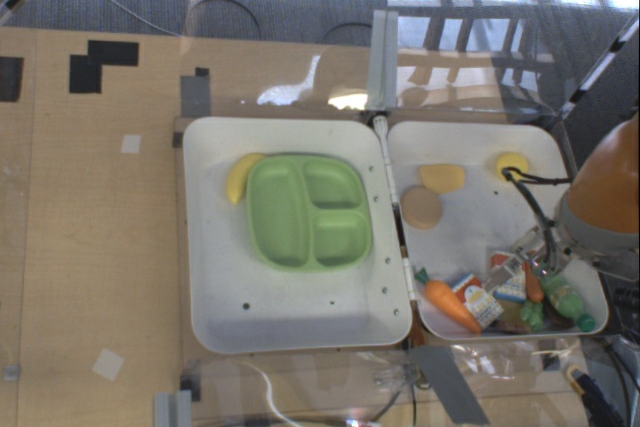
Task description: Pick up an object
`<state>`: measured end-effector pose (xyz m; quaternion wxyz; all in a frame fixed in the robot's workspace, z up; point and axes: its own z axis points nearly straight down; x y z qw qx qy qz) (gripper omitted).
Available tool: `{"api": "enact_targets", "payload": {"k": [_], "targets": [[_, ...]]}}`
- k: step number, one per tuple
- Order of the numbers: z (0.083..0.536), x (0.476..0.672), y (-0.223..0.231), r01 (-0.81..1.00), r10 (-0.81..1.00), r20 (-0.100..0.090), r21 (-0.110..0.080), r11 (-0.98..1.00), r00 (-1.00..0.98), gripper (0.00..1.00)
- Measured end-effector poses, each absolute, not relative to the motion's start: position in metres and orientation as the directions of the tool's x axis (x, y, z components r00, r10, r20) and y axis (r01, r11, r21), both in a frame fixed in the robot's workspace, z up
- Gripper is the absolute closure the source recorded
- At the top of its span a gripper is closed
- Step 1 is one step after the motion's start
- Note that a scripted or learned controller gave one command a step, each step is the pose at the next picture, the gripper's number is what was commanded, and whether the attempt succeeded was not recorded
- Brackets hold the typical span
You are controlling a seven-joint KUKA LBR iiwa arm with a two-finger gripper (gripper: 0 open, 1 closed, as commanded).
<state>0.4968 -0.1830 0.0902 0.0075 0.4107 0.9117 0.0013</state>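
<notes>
The right bin (470,137) holds the loose objects. A carrot (447,303), a small printed carton (481,301), a second small carrot (534,283) and a green bottle (568,300) crowd its front right corner. Farther back lie a tan disc (421,208), a yellow slice (441,178) and a yellow round piece (512,163). My gripper (530,265) reaches in from the right and hangs low over the front right pile, close to the small carrot and a flat packet (508,287). Its tip is lost among the clutter.
The left bin (290,320) carries a green divided plate (305,212) with a banana (237,179) tucked at its left edge. A black cable (528,205) runs from the wrist across the right bin's back. The orange band (610,185) looms over that bin's right wall.
</notes>
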Motion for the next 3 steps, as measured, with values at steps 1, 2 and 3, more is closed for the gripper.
{"api": "enact_targets", "payload": {"k": [1, 2, 3], "targets": [[0.103, 0.503, -0.183, 0.744, 0.744, -0.029, 0.017, 0.668, -0.667, 1.0], [0.248, 0.54, -0.173, 0.797, 0.797, -0.018, 0.015, 0.603, -0.603, 1.0], [0.218, 0.597, -0.206, 0.787, 0.787, -0.005, 0.003, 0.617, -0.617, 1.0]]}}
